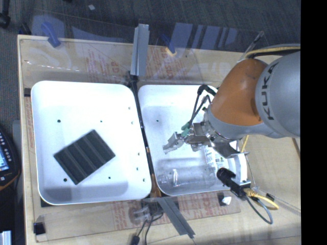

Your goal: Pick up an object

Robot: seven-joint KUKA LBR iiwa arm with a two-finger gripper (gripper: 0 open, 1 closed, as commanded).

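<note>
A clear plastic bottle (186, 176) lies on its side near the front wall of the right bin (153, 106). Just above it, a small white labelled container (210, 157) is partly hidden under the wrist. My gripper (171, 143) hangs over the middle of the right bin, pointing left, a little beyond the clear bottle and apart from it. Nothing shows between its tips. A black ribbed rectangular pad (84, 156) lies flat in the left bin (46, 93).
The grey arm with its orange band (240, 98) covers the right side of the right bin. A raised divider (143, 137) separates the two bins. A grey metal bar (139, 50) stands behind them.
</note>
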